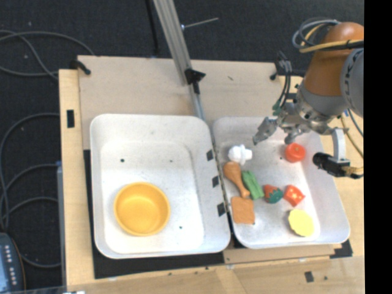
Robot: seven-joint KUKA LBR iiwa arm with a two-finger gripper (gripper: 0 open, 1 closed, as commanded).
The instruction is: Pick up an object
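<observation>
Dark floor with loose cables surrounds a tan table (135, 87) bearing two white bins. Over the far end of the right bin (331, 225) hangs the end effector (283, 127); whether it is open or closed I cannot tell from this slant, and nothing shows between its tips. Closest to it is a small red tomato-like piece (295, 152), just beside and slightly nearer the camera, which looks the handiest thing to pick: it lies apart from the rest, so a straight descent centred over it should close on it alone. Further out toward the left bin sit a white piece (241, 154), a drumstick (235, 177) touching a green vegetable (252, 185), and an orange block (243, 211); these crowd together and could be nudged. Beyond, a red-green piece (273, 195), a red pepper (294, 195) and a yellow disc (301, 223). Farthest, a yellow bowl (142, 209) rests in the left bin (153, 139).
</observation>
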